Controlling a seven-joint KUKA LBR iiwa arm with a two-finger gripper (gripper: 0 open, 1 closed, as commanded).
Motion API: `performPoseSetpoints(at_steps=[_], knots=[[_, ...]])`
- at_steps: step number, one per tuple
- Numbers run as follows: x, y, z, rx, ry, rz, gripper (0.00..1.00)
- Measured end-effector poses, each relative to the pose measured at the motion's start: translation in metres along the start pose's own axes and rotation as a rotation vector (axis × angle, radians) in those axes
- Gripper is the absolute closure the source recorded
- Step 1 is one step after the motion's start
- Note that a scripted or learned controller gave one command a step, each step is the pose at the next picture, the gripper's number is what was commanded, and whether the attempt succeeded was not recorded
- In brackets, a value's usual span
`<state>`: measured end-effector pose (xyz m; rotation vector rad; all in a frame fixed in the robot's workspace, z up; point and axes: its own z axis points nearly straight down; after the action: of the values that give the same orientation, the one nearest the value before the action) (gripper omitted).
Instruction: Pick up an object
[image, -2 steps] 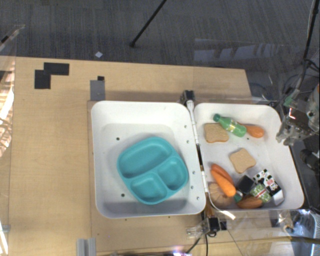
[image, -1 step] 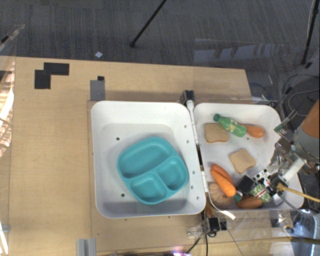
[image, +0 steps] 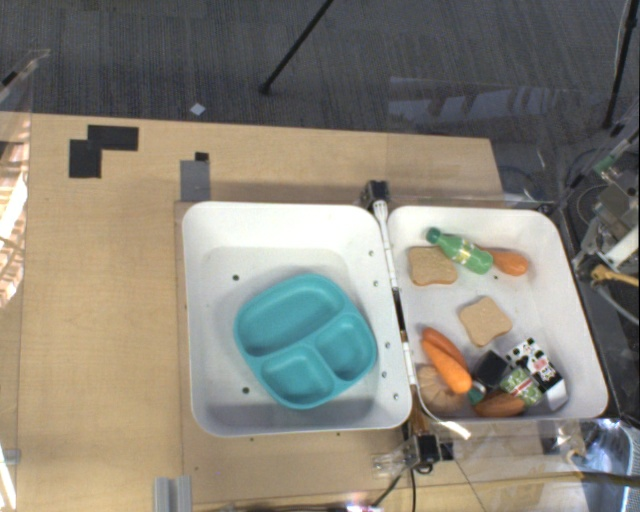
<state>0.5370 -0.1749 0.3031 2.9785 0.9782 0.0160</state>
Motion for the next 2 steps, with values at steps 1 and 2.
performPoseSetpoints(at_steps=[1,2], knots=[[-0.032,-0.046,0.108,0.018,-0.013,-0.007,1.00],[0.067,0.004,-0.004,0.004,0.001,0.187,1.00]])
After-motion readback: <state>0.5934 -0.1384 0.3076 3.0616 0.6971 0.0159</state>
